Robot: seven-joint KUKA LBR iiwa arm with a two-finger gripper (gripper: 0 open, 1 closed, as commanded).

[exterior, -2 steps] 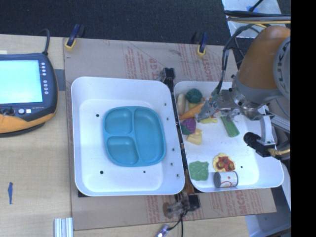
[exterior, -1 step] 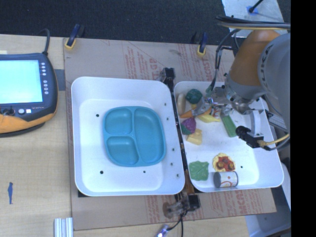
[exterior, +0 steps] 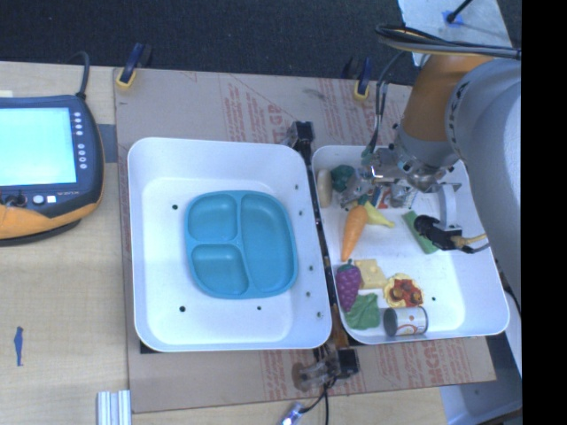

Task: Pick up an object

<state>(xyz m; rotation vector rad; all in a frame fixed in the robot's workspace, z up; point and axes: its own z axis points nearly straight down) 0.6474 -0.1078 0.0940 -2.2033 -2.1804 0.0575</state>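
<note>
Carrot (exterior: 353,228) and grapes (exterior: 347,283) crowd the right bin (exterior: 469,312) — end effector (exterior: 387,184) above them, finger state unclear.

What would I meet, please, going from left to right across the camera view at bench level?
Control pendant → left white bin → blue divided plate → toy carrot → tin can → right white bin's far rim.

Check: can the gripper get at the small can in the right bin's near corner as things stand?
Probably yes. The can lies on its side with open space above it. The gripper sits over the bin's far end, near the carrot. The leafy green piece beside the can may crowd one finger.
</note>
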